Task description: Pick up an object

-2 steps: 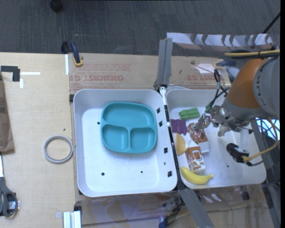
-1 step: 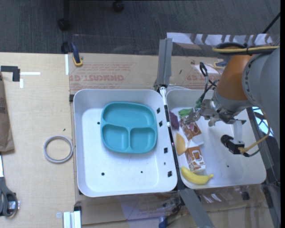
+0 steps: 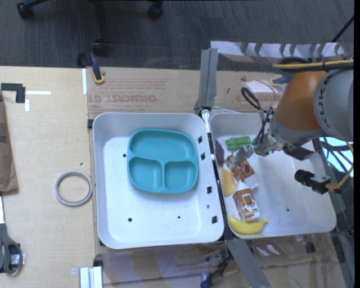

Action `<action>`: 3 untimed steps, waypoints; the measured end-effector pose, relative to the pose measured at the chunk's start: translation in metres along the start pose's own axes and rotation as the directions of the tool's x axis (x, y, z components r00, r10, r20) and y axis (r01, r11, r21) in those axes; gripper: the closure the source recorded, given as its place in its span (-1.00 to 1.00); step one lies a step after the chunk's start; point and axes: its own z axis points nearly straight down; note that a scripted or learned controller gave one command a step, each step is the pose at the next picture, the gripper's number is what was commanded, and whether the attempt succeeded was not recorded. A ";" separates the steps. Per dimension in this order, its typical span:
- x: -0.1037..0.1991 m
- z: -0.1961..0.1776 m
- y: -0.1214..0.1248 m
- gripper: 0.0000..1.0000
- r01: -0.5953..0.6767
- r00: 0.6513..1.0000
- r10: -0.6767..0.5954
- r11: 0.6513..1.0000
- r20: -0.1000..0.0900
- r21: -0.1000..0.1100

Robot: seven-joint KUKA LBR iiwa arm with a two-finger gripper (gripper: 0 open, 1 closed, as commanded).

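Dark grey carpet [image 3: 169, 28] is seen at the far side, chair castors [image 3: 154, 8] resting on it; a pale wooden bench [image 3: 45, 146] is lit evenly.

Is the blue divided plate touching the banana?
Apart. The camera view shows the blue divided plate in the left bin, the banana in the right bin.

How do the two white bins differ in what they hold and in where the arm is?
The left bin holds one teal divided plate; the right bin holds several small items, among them a banana and a brown packet. The gripper hangs over the right bin's items, away from the left bin. Both bins are shallow, white and side by side.
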 end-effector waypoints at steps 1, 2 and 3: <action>0.077 -0.087 -0.031 -1.00 0.210 0.977 -0.210 0.977 -0.022 0.028; 0.026 0.011 -0.074 -1.00 0.163 0.986 -0.163 0.986 -0.021 0.028; 0.029 0.011 -0.113 -1.00 0.253 0.967 -0.252 0.967 -0.025 0.027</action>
